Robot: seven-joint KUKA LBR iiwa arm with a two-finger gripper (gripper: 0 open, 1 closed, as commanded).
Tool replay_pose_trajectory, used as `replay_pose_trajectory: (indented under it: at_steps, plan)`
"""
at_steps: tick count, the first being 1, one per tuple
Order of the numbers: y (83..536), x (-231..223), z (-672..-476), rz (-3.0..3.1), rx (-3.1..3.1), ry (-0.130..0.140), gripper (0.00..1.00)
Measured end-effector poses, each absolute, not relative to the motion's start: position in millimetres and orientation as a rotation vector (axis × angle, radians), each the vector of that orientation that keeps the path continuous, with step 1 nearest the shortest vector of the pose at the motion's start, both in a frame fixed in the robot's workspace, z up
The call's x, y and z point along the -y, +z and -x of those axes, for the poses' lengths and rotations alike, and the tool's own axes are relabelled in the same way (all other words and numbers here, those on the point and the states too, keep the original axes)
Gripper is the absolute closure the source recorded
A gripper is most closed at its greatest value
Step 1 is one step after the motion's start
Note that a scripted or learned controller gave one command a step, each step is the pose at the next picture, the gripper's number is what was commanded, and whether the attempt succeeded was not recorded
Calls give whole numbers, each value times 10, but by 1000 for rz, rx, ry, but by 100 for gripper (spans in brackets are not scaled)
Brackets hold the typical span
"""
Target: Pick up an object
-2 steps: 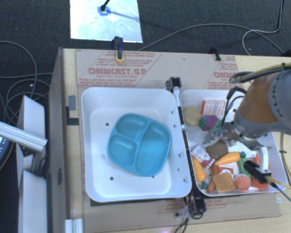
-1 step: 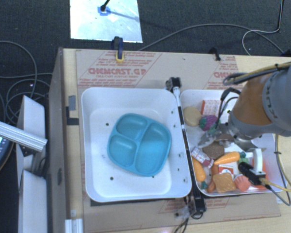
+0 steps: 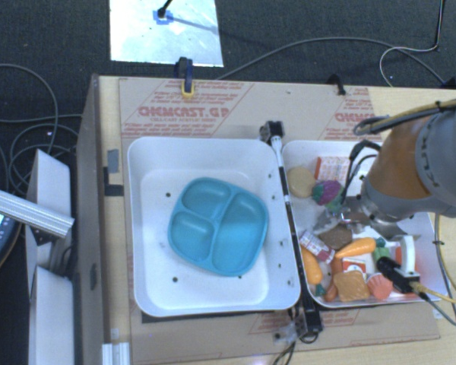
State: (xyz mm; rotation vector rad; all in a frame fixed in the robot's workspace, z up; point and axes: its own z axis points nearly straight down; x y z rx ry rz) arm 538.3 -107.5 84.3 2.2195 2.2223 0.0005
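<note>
Arm: your grey arm (image 3: 422, 166) with its orange band comes in from the right and hangs low over the right bin (image 3: 304, 152), covering much of its middle.
Pincer: it looks to be down around the centre of the pile (image 3: 348, 217), but the wrist hides it, so you cannot tell whether it is released or clenched, and nothing shows as held.
Where the pick is: every candidate lies in that right bin, packed close together; the left bin (image 3: 148, 204) carries a blue divided plate (image 3: 217, 225).
Best candidate: the orange carrot-like piece (image 3: 355, 248) just below the wrist, lying flat, touching its neighbours.
How it looks: smooth, tapered, bright orange, longer than it is wide.
How it will handle: likely light hollow plastic, stiff and a little slippery; take it across the thick middle, not the taper, or it may squirt out.
Other options: a round beige piece (image 3: 299, 179) near the bin's left wall sits clearer of the clutter, and looks light and easy to span.
Beside it: a purple bunch (image 3: 328, 192), bumpy, probably grippier.
Also there: a flat toast-like slab (image 3: 352, 285) at the lower rim, poor for a top grasp.
Risk: the crowding; your fingers may land on two things at once.
</note>
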Motion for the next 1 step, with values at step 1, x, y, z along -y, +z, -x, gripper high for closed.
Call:
replay_pose_trajectory:
  at_steps: [1]
  plan:
    - [949, 1074, -5392, -2217, -2223, 3, 100]
